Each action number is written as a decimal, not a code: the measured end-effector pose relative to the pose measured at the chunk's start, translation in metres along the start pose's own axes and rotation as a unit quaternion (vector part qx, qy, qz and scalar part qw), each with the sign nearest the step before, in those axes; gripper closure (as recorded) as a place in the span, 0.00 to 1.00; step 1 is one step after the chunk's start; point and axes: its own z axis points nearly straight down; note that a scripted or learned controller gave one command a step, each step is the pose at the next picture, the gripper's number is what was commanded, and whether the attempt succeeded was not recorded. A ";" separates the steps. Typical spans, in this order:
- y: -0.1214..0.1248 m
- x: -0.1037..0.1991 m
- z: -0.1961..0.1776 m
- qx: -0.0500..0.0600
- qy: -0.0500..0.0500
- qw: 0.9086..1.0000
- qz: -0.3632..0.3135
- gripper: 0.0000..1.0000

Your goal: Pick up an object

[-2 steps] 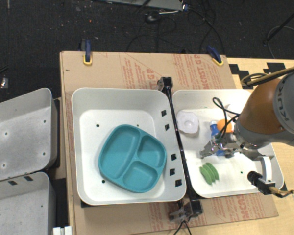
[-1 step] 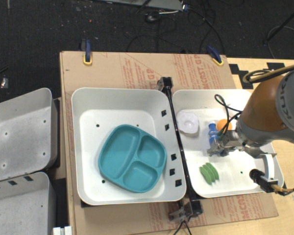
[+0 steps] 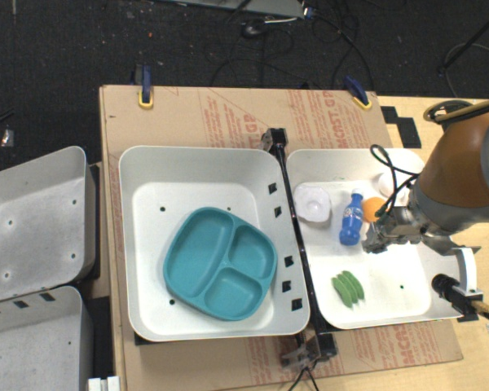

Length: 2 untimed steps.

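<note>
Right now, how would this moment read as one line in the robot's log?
gripper: low in right bin, beside blue bottle | green pod: loose | teal divided plate: left bin

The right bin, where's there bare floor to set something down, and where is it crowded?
Free: the right bin's floor between the green pea pod and its right wall. Crowded: the upper half, where the white cup, blue bottle, an orange object and the gripper cluster.
</note>
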 end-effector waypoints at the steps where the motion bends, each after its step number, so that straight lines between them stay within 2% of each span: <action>1: 0.005 0.002 -0.063 -0.002 -0.001 1.000 -0.002 1.00; 2: 0.006 0.002 -0.077 0.000 0.000 1.000 -0.001 1.00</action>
